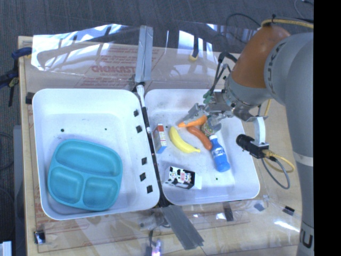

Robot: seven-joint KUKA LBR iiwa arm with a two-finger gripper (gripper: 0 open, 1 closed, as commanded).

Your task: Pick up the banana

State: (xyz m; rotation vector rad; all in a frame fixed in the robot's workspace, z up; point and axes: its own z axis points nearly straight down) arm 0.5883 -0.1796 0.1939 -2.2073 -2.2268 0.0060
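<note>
A yellow banana (pixel 182 141) lies in the right bin (pixel 242 183), near its middle, slanting down to the right. My gripper (pixel 205 117) hangs over the bin just above and to the right of the banana, low over an orange carrot (pixel 198 132). It is apart from the banana. An orange piece sits right at the fingertips, but I cannot tell whether it is gripped.
A blue bottle (pixel 219 154) lies right of the banana. A small red and white box (pixel 160 136) stands left of it, and a black and white card (pixel 181 177) lies below. The left bin (pixel 42 105) holds a teal divided plate (pixel 84 174).
</note>
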